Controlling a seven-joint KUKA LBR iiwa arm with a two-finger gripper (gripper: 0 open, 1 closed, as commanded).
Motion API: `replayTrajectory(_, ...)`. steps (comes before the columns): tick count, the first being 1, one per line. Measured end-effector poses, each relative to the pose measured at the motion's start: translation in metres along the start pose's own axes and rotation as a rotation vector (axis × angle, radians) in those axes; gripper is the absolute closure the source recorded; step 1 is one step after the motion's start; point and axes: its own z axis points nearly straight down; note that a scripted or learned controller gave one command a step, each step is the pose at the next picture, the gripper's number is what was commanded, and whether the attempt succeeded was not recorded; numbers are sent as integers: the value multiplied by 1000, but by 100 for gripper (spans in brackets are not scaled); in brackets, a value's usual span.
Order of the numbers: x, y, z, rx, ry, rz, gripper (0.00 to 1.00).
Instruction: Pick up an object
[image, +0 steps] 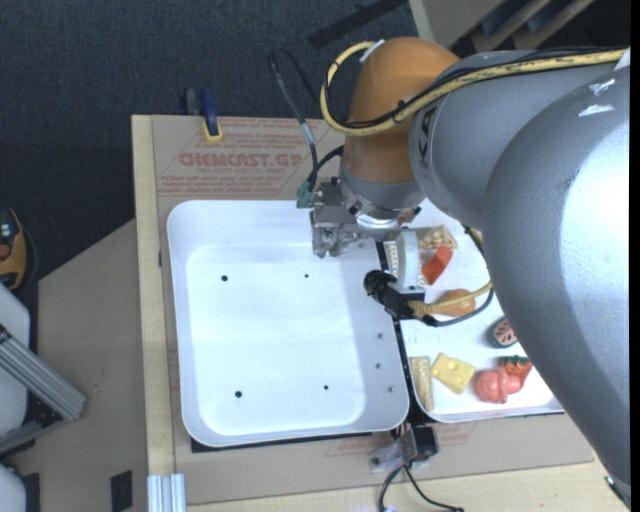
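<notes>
Claw (330, 238) low over the far edge of the left bin (200, 300), near its far right corner; released or clenched, cannot tell. Left bin smooth, glossy white, round-cornered, with four small dark dots on its floor and wide open room toward the near and left edges. Right bin (520, 405) largely hidden under the grey arm. Lying in it, well apart from the claw: an orange-red wedge (437, 265) at the far end, a yellow cheese-like wedge (453, 373) and a lumpy red piece (495, 385) side by side by the near edge. Worktop (155, 200) flat, pale brown board, red print along its far edge.
</notes>
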Motion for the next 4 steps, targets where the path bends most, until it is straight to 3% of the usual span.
replayTrajectory(1,78,6,5,2,1,1,100)
replayTrajectory(2,109,65,-5,-3,-2,5,100)
replayTrajectory(3,99,70,-51,-2,-2,9,100)
replayTrajectory(4,71,55,-64,6,-4,12,100)
